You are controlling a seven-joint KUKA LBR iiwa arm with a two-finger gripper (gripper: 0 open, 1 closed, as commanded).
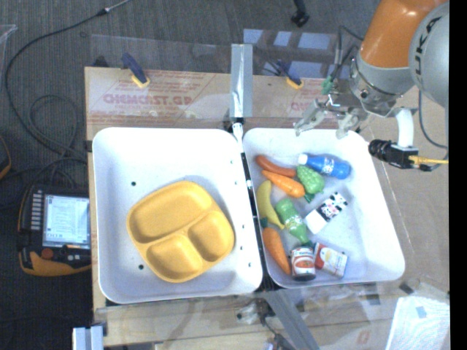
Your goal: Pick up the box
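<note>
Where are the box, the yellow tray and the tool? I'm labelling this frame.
box [330,260]: camera view, on its orange front face.
yellow tray [181,230]: camera view, on the central divider.
tool [327,125]: camera view, midway between its fingertips.

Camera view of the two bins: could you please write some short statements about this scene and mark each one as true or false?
1. The yellow divided tray lies in the left bin. True.
2. The gripper holds the small box between its fingers. False: the gripper is open above the far rim of the right bin, with nothing between its fingers; the box lies at the bin's near edge.
3. The blue bottle lies on its side in the right bin. True.
4. The can stands in the left bin. False: it is in the right bin, beside the small box.
5. The banana lies on the yellow tray. False: it is in the right bin.
</note>
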